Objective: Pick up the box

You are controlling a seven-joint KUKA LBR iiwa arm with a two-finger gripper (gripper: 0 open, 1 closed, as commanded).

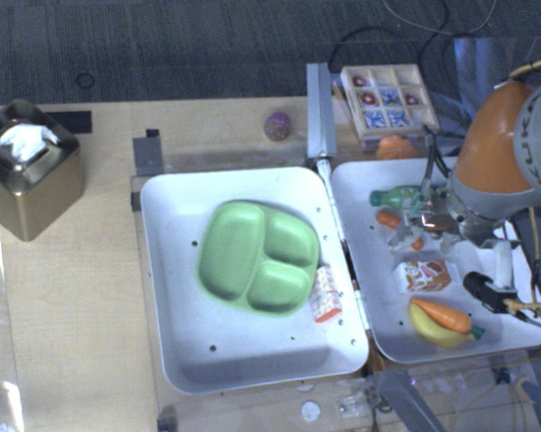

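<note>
White-and-red box [325, 294] lies in left bin [179, 350], lower right, beside green tray [258, 256] | gripper [428, 220] low over right bin [387, 341], upper middle, among small items; grip state: cannot tell | box not grasped, well apart from arm | pick not started

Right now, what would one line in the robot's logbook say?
arm: over right bin | gripper: low among items | box: left bin, beside green tray | status: not picked
</note>
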